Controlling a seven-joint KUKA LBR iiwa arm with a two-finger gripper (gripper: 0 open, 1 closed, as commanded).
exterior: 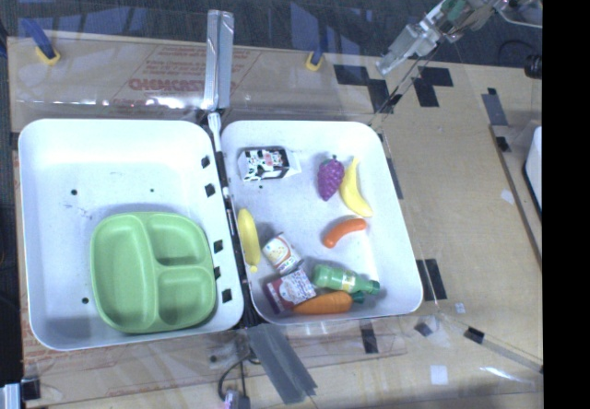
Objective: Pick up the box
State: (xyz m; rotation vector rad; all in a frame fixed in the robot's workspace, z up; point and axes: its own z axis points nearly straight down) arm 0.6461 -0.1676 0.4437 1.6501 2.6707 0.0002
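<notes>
The box point(266, 164), white with black patches, lay flat near the top left corner of the right bin point(392, 204), close to the divide between the two bins. The gripper point(398, 57) hung well apart from it, up and to the right, outside the bin and above the worktop point(461, 177); whether it was open could not be told, and nothing showed in its grasp. Purple grapes point(330, 177) and a banana point(355, 188) lay to the box's right. A green tray point(152, 271) sat in the left bin point(55, 168).
</notes>
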